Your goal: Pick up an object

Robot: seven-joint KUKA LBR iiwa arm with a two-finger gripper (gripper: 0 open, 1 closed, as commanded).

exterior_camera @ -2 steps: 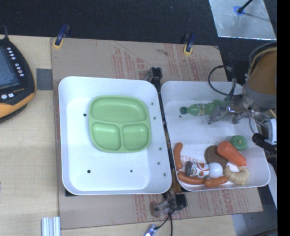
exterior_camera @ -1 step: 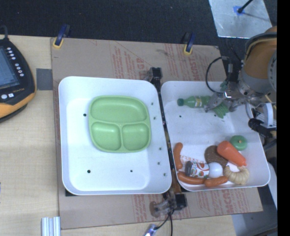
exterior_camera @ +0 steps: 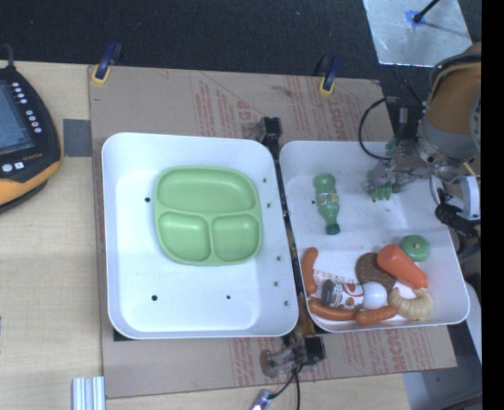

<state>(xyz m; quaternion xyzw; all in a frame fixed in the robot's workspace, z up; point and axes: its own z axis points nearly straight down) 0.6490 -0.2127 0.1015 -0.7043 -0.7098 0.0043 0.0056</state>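
I see a green toy bottle [exterior_camera: 325,202] lying flat, cap toward 6 o'clock, in the right bin's [exterior_camera: 457,310] upper-left area.

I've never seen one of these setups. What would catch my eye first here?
Probably the pale green divided plate, lying alone in the left white bin. Next, the heap of toy food crowded into the right bin's near corner, with a green bottle lying apart from it. The gripper hovers at that bin's far right.

Even overhead light, soft shadows, slightly blurry, low-resolution frame.
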